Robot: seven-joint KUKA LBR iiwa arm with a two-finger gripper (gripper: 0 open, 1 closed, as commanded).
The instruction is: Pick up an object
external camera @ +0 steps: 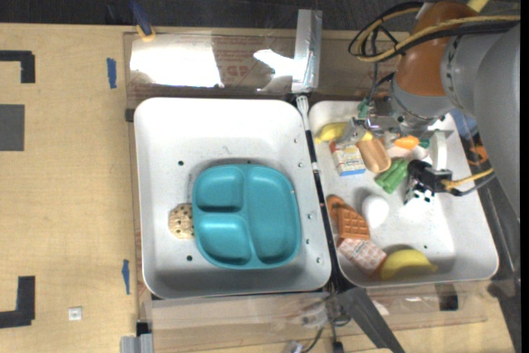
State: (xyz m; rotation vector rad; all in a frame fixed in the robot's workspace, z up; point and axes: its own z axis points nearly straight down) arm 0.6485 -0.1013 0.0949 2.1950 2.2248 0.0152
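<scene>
Nearest you, at 6 o'clock in the right bin (475, 248), a yellow lemon-like piece (407, 262) and a waffle (348, 219) lie untouched. Further in, the white egg (376, 211) and green pepper (394, 175) sit just beside the hand (378, 121), which hangs low at the bin's 12 o'clock, over the tan bread-like piece (373, 153). You can't tell its opening from here. Judge this the reach step: next comes settling on one item and closing. The left bin (157, 128) carries the teal tray (245, 213).

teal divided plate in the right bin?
No, the teal divided plate lies in the left bin, with a cookie beside it.
</scene>
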